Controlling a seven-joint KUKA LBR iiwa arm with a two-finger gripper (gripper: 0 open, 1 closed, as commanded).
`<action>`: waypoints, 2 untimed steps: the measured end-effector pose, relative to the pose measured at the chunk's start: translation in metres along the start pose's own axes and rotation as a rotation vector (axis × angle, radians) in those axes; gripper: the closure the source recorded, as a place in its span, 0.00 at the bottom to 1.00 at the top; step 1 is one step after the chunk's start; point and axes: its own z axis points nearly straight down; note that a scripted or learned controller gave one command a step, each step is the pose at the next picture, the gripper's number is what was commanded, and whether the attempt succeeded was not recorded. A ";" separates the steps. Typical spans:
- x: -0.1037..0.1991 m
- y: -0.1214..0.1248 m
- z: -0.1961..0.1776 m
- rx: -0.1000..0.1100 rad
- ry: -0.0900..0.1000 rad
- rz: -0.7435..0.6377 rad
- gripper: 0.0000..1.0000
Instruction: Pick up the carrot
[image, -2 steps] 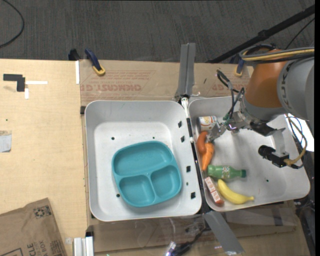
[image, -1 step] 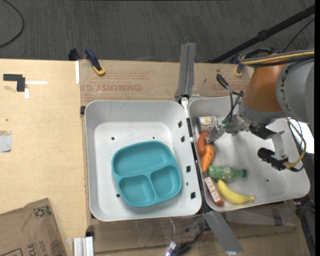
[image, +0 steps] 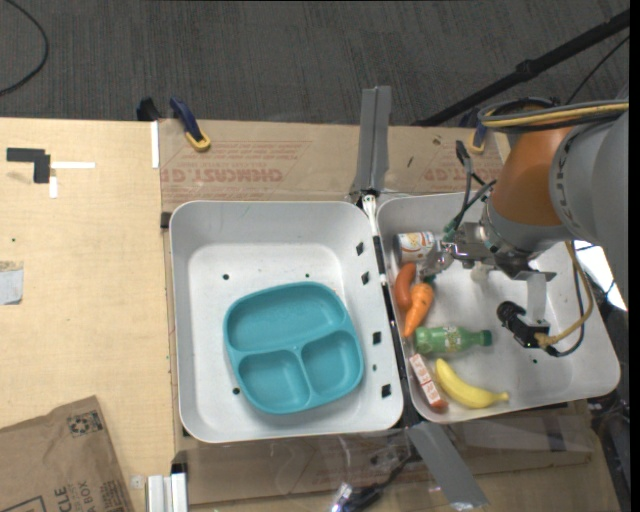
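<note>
Carrot (image: 419, 307) in right bin (image: 590, 375), jaws (image: 441, 254) just above.

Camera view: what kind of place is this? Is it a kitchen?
Probably not a kitchen but a robot lab or test bench. A grey and orange robot arm reaches over two white bins, the food in them looks like toys, such as the carrot and banana, and cardboard covers the bench.

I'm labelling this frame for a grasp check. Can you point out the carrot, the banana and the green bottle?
carrot (image: 418, 308): camera view, middle of its orange body.
banana (image: 466, 388): camera view, middle of its yellow curve.
green bottle (image: 447, 340): camera view, middle of its green body.
</note>
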 end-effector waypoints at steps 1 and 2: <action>0.005 -0.013 0.000 0.001 -0.004 -0.092 0.00; 0.007 -0.025 0.001 0.001 -0.002 -0.034 0.00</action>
